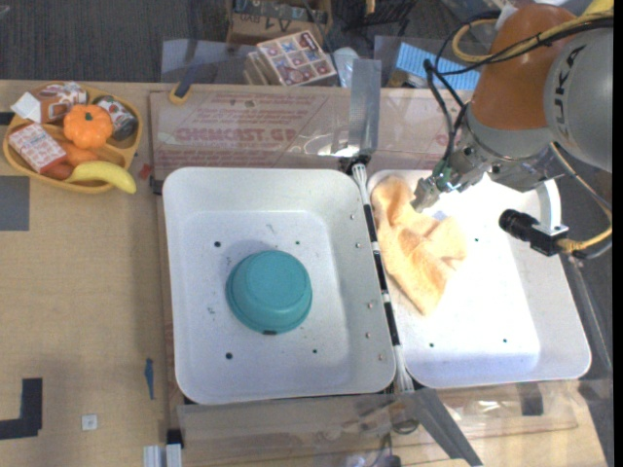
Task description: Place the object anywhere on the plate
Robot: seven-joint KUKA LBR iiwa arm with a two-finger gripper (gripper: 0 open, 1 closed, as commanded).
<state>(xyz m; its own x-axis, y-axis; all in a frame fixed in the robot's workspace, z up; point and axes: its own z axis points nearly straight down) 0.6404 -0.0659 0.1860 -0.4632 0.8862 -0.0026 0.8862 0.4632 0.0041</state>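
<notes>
A teal round plate [270, 291] lies in the middle of the left white bin [191, 224]. A crumpled orange cloth [421, 253] lies along the left side of the right white bin [511, 305], close to the divide between the bins. My gripper [425, 199] comes down from the upper right and hangs over the cloth's upper part, at or just above its surface. From this angle the tip is small and partly hidden by the wrist.
A basket of toy fruit [70, 142] stands on the bench at the far left. A cardboard sheet [253, 134] lies behind the bins. A black cable fitting [526, 230] hangs off the arm above the right bin.
</notes>
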